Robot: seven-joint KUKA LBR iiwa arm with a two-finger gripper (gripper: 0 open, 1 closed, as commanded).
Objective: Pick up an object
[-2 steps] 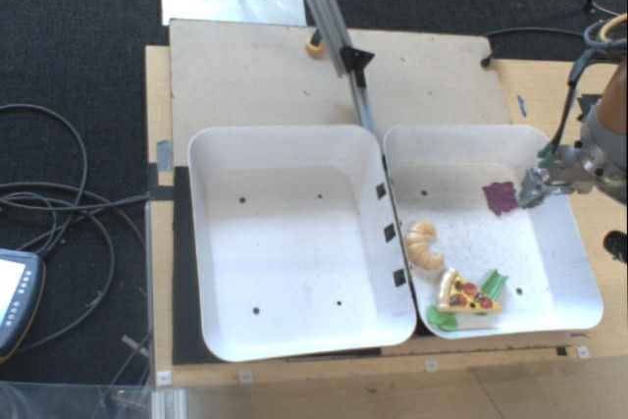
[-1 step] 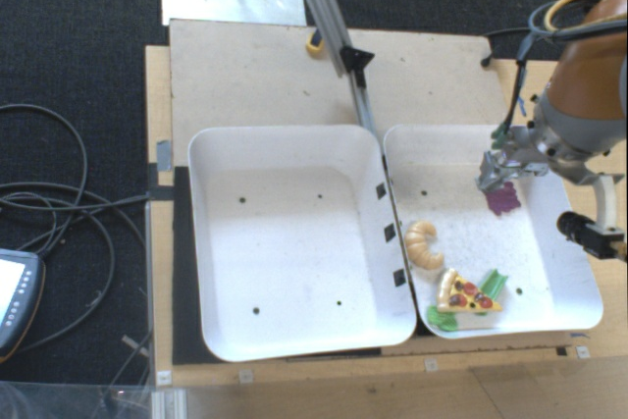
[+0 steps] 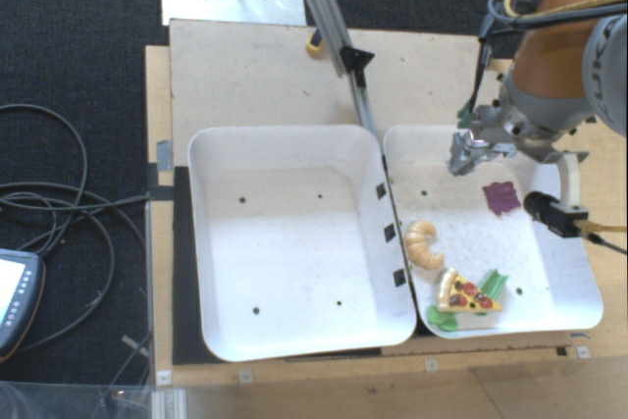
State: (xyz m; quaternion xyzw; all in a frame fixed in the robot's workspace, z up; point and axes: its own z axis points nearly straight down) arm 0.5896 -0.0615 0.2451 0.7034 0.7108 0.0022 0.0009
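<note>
The bins (image 3: 294, 240) look like smooth, shiny white plastic. The bench (image 3: 255, 74) is matt, pale board. The gripper (image 3: 469, 155) is shiny metal.

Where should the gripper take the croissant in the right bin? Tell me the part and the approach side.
Grip the croissant across its thick middle, coming straight down from above. It lies flat as a curved crescent, so the middle is probably the firmest part, while the tapered tips would likely slip. It sits close to the right bin's left wall, so set the fingers along that wall, not against it.

right bin (image 3: 579, 304): croissant (image 3: 425, 244), pizza slice (image 3: 469, 293) crowd near-left | centre open | purple piece (image 3: 501, 198) probably flat
</note>
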